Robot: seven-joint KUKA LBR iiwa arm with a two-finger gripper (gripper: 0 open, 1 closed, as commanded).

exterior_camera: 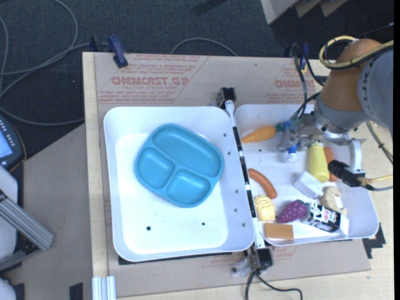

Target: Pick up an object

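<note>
Glossy blue plastic plate (179, 164), smooth white plastic bins (125, 230), brown paper-covered bench (150, 77)

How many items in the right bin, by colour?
Orange: 3 (carrot, sausage, block)
Yellow: 2 (bottle, waffle piece)
Purple: 1 (grapes)
White/grey: 1 (flat piece)
Black-and-white: 1 (packet)
Total: 8 clearly visible; others near the gripper and at the right rim are too hidden to count.
</note>
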